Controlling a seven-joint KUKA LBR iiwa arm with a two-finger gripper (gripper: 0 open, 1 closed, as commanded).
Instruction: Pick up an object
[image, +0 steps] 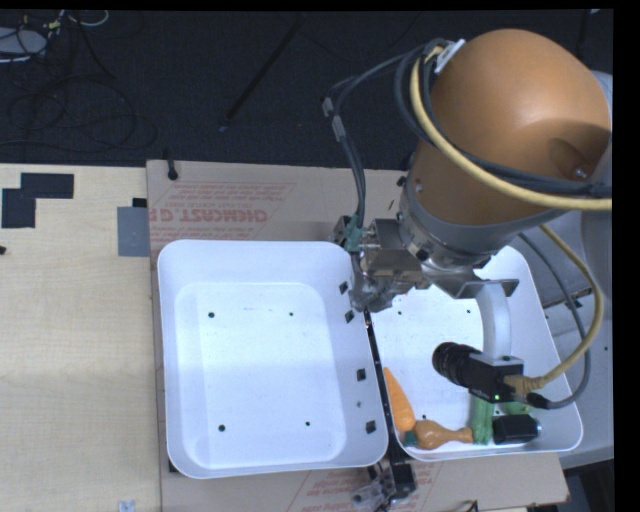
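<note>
Orange plastic carrot (399, 398) lies in the right bin (560, 400) at about seven o'clock on its floor, against the divider, long axis running from eleven to five o'clock. A small orange gourd-like toy (440, 434) sits beside its lower end. The gripper (372, 283) hangs up near the bin's eleven o'clock corner; the carrot lies toward five o'clock from it. How it is set I cannot tell.

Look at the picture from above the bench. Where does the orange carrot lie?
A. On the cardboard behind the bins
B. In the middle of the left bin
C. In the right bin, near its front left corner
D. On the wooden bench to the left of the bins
C: the carrot lies inside the right bin, close to its front left corner, beside the divide between the two bins.
</note>
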